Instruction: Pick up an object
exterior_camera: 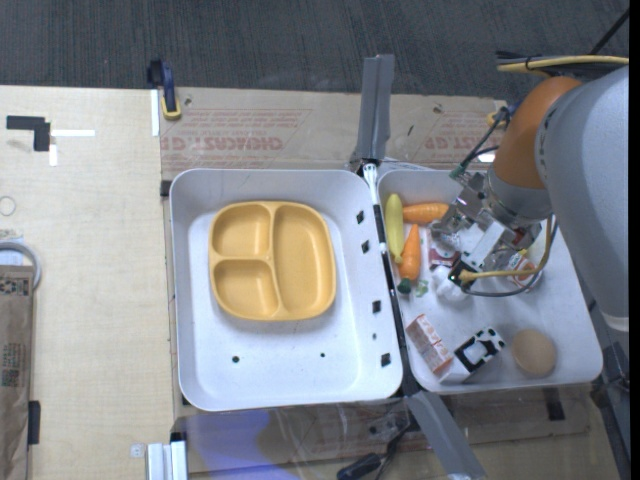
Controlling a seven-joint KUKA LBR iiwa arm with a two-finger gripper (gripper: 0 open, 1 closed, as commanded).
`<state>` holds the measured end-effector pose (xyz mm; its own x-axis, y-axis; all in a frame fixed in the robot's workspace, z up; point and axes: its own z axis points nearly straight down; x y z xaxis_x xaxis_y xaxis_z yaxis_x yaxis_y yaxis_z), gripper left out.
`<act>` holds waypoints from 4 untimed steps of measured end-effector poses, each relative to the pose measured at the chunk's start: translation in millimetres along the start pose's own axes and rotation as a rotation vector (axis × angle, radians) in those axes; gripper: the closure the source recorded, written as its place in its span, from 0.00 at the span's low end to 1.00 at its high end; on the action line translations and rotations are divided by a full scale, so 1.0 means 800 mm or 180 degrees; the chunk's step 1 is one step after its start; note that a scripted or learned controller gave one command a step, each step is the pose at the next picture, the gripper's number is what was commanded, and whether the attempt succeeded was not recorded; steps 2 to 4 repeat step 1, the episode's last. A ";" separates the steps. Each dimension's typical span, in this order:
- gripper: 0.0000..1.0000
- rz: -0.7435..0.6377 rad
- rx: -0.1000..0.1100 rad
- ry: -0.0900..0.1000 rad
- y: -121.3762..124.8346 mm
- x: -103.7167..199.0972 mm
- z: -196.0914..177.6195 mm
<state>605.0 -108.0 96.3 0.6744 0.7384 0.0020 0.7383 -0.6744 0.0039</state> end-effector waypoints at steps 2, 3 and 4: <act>0.00 0.1278 0.0069 0.0051 0.022 -0.028 0.000; 0.00 0.1278 0.0069 0.0051 0.022 -0.028 0.000; 0.00 0.1278 0.0069 0.0051 0.022 -0.028 0.000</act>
